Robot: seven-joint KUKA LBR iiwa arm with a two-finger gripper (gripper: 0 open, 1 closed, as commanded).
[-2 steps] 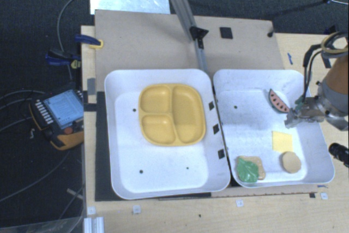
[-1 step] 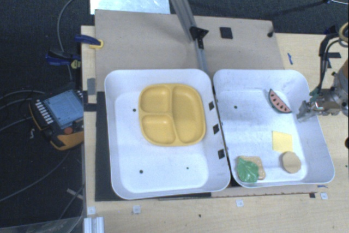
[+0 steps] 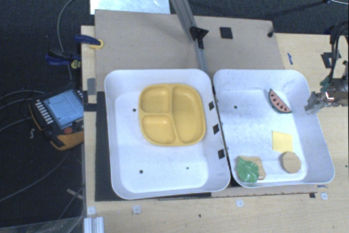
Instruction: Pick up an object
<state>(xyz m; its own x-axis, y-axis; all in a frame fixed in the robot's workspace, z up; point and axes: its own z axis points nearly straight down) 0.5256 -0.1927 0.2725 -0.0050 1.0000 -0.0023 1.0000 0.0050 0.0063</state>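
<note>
as i read across from the left edge of the bench (image 3: 163,41), the left bin (image 3: 125,172) comes first, holding a yellow divided plate (image 3: 172,114) that sits toward its far edge, nearer the wall it shares with the right bin (image 3: 322,161). in that right bin, a green-topped toast piece (image 3: 250,168) lies in the near left corner. just right of it, along the near edge, i see a round tan cookie (image 3: 291,162), with a flat yellow cheese square (image 3: 282,141) just beyond it, the two close but apart. the watermelon slice (image 3: 278,101) lies toward the far right corner; its long axis runs diagonally, from far-left to near-right, with the curved rind facing the right wall. the gripper (image 3: 319,101) hangs at the right bin's right rim, beside the slice but apart from it. i cannot tell how it is set.
</note>
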